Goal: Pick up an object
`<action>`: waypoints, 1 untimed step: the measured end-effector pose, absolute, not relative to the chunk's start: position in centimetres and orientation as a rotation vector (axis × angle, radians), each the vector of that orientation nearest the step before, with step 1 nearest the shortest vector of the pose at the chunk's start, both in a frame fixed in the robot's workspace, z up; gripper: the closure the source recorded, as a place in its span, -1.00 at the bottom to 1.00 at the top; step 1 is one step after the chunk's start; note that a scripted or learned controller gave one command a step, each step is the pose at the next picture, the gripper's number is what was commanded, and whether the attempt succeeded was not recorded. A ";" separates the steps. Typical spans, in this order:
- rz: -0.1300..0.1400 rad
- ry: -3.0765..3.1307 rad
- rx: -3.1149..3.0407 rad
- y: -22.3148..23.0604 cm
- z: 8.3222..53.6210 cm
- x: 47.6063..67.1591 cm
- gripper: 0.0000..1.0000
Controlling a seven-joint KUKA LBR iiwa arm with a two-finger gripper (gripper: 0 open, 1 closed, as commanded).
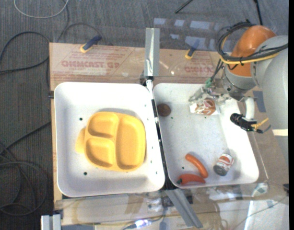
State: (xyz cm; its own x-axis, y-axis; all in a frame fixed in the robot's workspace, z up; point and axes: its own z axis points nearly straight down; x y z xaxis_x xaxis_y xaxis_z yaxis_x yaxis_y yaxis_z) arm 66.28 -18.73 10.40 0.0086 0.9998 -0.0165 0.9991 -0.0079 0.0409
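Gripper (pixel 215 91) low at the right bin's (pixel 175 128) twelve o'clock wall, grip state impossible to tell, crumpled wrapper (pixel 203 107) just beside toward seven o'clock, long axis roughly three-to-nine.

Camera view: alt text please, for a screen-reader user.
A grey arm's gripper reaches into the right white bin over a crumpled white-and-red wrapper; that bin also holds two orange sausage-shaped toys, a small can and a brown disc. The left white bin holds a yellow compartment tray.

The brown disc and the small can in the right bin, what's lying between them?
In the camera view, bare white bin floor mostly separates the brown disc from the small can; an orange sausage-shaped piece lies just left of the can.
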 end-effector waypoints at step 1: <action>0.027 2.191 2.208 -19.1 10.4 66.5 -1.00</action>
State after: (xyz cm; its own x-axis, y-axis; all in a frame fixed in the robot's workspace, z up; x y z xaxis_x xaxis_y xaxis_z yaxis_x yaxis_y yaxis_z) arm 66.50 -19.11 10.37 0.0077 0.9999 -0.0096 0.9994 -0.0074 0.0344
